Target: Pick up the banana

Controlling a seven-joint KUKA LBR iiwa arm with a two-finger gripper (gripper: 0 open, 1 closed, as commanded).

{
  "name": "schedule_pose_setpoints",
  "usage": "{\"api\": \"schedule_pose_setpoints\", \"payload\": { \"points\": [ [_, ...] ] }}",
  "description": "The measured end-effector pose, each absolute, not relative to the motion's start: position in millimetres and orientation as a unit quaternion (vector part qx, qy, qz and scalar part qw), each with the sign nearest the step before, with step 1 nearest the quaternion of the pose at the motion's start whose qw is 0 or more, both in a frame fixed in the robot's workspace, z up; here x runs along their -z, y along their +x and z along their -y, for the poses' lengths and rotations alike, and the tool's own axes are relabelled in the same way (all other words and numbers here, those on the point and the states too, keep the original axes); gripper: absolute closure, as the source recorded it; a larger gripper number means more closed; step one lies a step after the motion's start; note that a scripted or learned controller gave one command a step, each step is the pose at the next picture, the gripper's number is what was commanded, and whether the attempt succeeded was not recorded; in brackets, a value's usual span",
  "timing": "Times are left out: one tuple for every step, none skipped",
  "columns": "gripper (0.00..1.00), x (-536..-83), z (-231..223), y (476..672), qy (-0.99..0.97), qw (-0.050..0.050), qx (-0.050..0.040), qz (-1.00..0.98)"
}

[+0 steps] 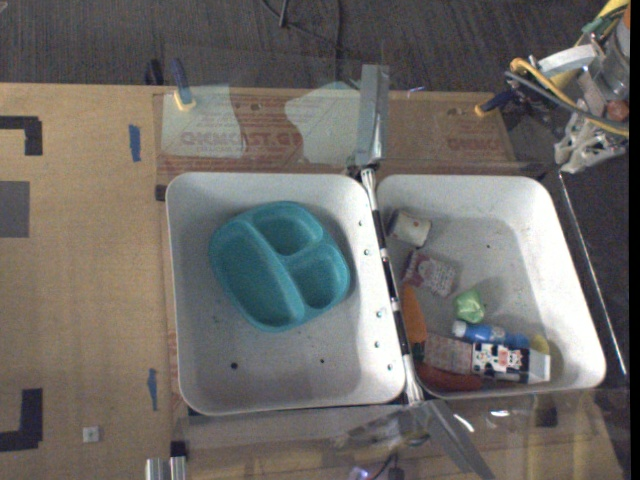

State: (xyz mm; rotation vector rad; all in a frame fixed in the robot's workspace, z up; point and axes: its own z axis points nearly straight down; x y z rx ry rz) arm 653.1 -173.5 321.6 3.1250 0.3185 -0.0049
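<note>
Up at the far right corner, the arm's gripper (590, 143) hangs outside the bins, beyond the far right rim of the right bin (560, 268); whether its jaws are open or closed cannot be told from this slant. A banana cannot be made out for certain: a small yellow piece (541, 346) peeks out at the right end of a printed carton (505, 360) near the right bin's near right corner, well apart from the gripper. That bin also holds a white cup (409, 228) on its side, a pinkish packet (431, 273), a green object (470, 304) and an orange item (412, 313) by its left wall. On the counter (80, 268), the left bin (200, 368) carries a teal divided plate (280, 264).
</note>
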Motion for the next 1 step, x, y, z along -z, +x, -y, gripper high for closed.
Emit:
{"api": "schedule_pose_setpoints", "payload": {
  "points": [
    [1.00, -335.4, 180.8, 653.6, 0.995, 0.000, 0.0011, -0.104]
  ]
}}
